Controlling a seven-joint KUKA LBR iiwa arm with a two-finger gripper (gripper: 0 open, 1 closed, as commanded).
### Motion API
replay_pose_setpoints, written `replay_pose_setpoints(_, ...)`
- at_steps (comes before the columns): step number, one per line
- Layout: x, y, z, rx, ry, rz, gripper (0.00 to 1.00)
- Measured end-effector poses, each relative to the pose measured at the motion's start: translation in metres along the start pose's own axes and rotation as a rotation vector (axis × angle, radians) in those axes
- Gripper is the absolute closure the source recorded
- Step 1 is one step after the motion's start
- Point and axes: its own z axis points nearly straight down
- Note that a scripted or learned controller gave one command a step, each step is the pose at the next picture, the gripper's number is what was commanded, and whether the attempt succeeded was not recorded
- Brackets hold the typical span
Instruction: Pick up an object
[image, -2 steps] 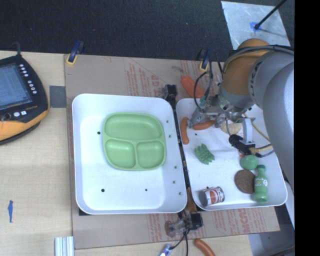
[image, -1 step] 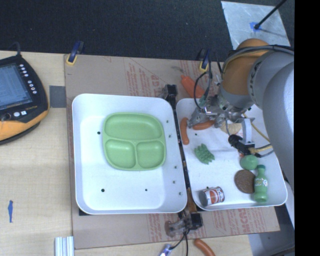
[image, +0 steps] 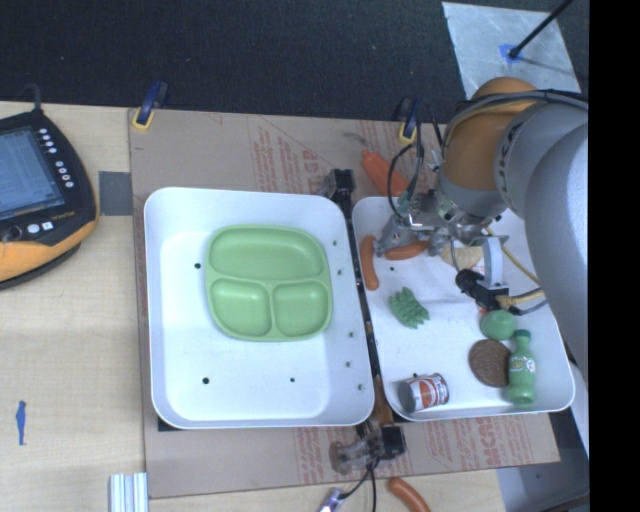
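The gripper (image: 420, 235) is hanging low over the far part of the right bin (image: 450, 400), near an orange carrot (image: 403, 252); what it is gripping cannot be told.

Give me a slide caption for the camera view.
Gripper low in right bin near hot dog; green divided plate in left bin.
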Motion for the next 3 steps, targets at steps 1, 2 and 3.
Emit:
replay_pose_setpoints(1,-0.0032,0.0004,0.0,-0.002,0.001,0.0,0.0)
replay_pose_setpoints(2,-0.0038,0.0004,-0.0001,-0.002,0.001,0.0,0.0)
replay_pose_setpoints(3,0.0011,-0.0001,0.0,0.001,0.0,0.001,0.0)
